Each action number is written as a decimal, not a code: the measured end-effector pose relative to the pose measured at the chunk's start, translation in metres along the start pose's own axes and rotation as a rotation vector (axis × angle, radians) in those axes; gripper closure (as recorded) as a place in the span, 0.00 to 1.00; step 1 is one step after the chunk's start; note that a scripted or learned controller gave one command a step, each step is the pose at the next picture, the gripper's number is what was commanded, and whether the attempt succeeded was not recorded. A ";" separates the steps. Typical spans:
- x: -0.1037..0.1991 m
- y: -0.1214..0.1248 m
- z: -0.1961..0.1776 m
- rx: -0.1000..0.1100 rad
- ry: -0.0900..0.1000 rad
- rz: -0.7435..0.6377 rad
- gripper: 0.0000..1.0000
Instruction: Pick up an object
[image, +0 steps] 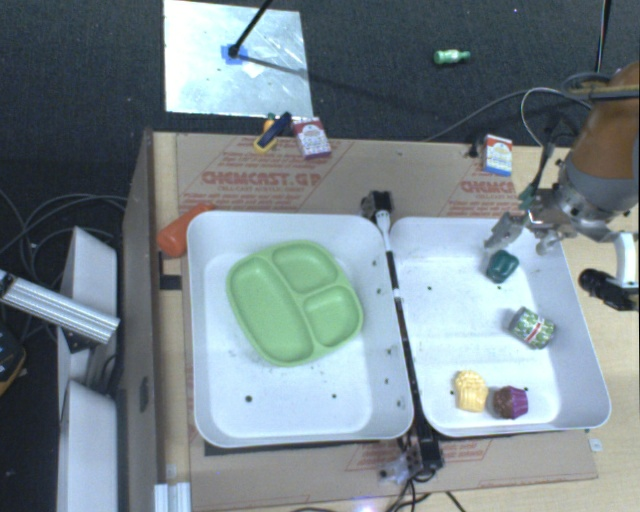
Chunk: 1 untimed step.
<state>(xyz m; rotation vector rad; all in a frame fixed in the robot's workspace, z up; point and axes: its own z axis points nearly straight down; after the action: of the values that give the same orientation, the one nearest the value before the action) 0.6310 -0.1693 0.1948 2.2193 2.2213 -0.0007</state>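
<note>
Nearest my camera, at the near edge of the right bin (575, 330), sit a yellow corn-shaped toy (469, 390) and a purple cupcake-like piece (510, 402), touching or almost so. Further up the bin, toward 12 o'clock from them, lies a small green-and-white can (532, 328) on its side, and beyond that a teal block (501, 265).

My gripper (520, 229) hangs at the bin's 1 o'clock corner, just beside the teal block; one pale finger (502, 231) slants down toward it, but I cannot tell how wide the jaws stand, and nothing shows between them. The left bin (215, 400) carries a green divided plate (294, 300).

I judge the teal block the likeliest target. It looks small, light and rigid (probably a plastic toy), so it should take a firm pinch without deforming, though a smooth shell could slip or skate away on the white floor if one jaw touches first. I would straddle its short width, centred, jaws coming straight down. The can would roll; I would grip it across its round sides, from 3 and 9 o'clock.
</note>
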 end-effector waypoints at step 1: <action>-0.020 0.020 0.111 0.000 0.001 0.000 0.00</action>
<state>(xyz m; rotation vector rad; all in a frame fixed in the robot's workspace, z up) 0.6509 -0.1896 0.0836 2.2201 2.2217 0.0006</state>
